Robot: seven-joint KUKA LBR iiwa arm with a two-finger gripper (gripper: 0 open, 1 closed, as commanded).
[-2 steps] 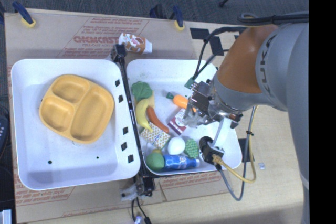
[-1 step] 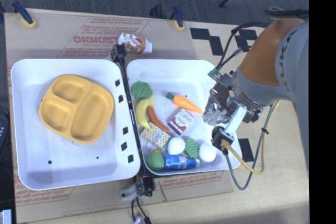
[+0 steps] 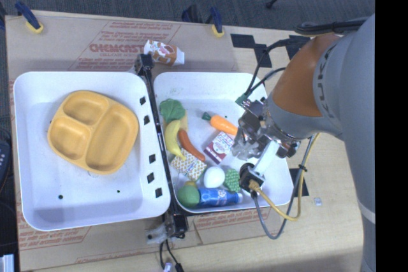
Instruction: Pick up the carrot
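The tool [image 3: 245, 140] hangs over the right part of the right bin [image 3: 191, 81], right of frame centre, at the end of the grey arm [image 3: 338, 92] with its orange band [image 3: 305, 83] that comes in from the right. Whether it is released or clenched cannot be told from this angle; nothing shows between its tips.

The carrot [image 3: 220, 122] lies on the bin floor just left of the tool and slightly above it, orange with a green stub pointing toward the upper left; I cannot tell if the tool touches it. Just below the carrot is a small red and white packet [image 3: 220, 146], close against the tool's left side. Further left a red sausage-like piece [image 3: 190, 144] runs at a slant, with a banana [image 3: 172, 137] beside it and a green broccoli [image 3: 171, 109] at the banana's upper end. Below these sit a checkered wafer [image 3: 189, 167], a white egg [image 3: 213, 177], a green round fruit [image 3: 188, 195] and a blue can [image 3: 220, 198] lying on its side along the bin's lower edge. A yellow cable [image 3: 280, 210] loops from the arm over the bin's lower right corner.

The left bin [image 3: 32, 200] holds a yellow divided plate [image 3: 93, 131]. Above the bins, on the cardboard-covered desk [image 3: 95, 35], lies a small carton [image 3: 164, 52].
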